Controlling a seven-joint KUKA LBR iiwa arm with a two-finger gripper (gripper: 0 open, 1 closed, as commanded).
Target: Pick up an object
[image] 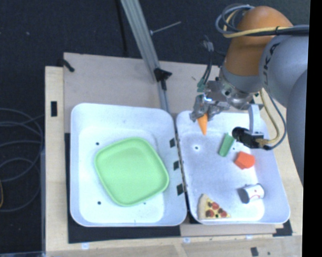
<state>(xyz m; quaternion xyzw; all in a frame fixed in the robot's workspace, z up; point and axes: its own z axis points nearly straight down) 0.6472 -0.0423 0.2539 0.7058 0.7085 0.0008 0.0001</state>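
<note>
At the upper middle of the frame, over the top left corner of the right white plastic bin point(274, 208), the gripper point(202, 115) has its fingers pinching the top of a small orange carrot-shaped cone point(203, 125), whose tip hangs just above the bin floor. The grasp step looks made; next comes a straight lift, and the thin hold could slip. A green cylinder point(225, 145), orange block point(244, 160) and pizza slice toy point(212, 208) lie lower right; a green square plate point(131, 170) sits in the left bin point(81, 149).

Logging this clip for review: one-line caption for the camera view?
Grey-and-orange arm's gripper holds a small orange carrot-shaped toy above the right white bin; square green plastic plate in the left bin.
</note>
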